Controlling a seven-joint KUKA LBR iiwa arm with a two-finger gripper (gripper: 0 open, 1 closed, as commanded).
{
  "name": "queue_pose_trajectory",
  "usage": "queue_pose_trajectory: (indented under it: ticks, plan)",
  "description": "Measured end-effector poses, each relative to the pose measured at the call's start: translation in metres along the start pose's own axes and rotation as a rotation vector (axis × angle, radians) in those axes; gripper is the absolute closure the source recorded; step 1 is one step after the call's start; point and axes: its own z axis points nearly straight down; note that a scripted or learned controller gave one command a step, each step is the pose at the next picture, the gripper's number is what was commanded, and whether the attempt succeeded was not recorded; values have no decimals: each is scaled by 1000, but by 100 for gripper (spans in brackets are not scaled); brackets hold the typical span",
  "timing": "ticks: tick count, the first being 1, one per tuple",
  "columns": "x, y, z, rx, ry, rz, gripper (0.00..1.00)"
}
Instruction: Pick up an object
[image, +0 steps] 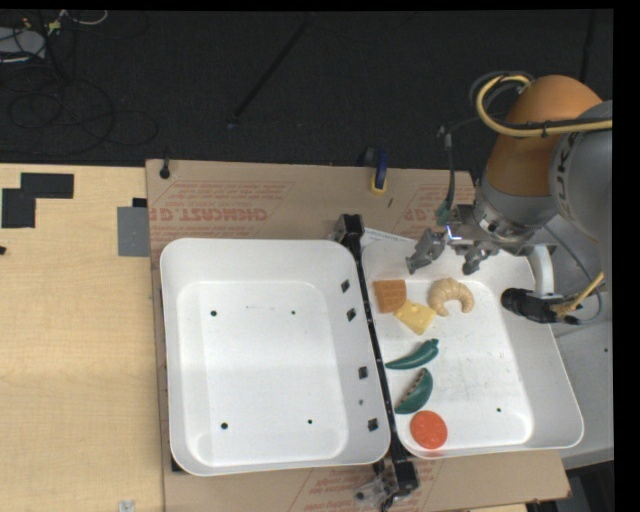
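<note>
Croissant (451, 295) is seen just below the end effector (448, 256), which is held spread wide and empty over the right bin's (545, 385) far end, seemingly poised for a descent. Nearby lie a cheese wedge (416, 318), a toast cube (390, 295), two green pods (412, 354) and a red disc (430, 429). The wrist is partly masked by cables.

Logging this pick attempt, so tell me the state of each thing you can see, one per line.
Two-finger claw: open, holding nothing, above the right bin's far end.
Tan croissant-shaped toy: lying loose.
Orange cube: lying loose.
Yellow wedge: touching the cube.
Two green pods: lying loose.
Red disc: lying flat.
</note>
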Motion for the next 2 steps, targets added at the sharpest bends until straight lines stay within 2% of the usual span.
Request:
queue_pose_trajectory:
  ticks: [1, 2]
  plan:
    - [-9, -88, 43, 11, 3, 4, 0]
    - [-11, -84, 31, 5, 2, 7, 100]
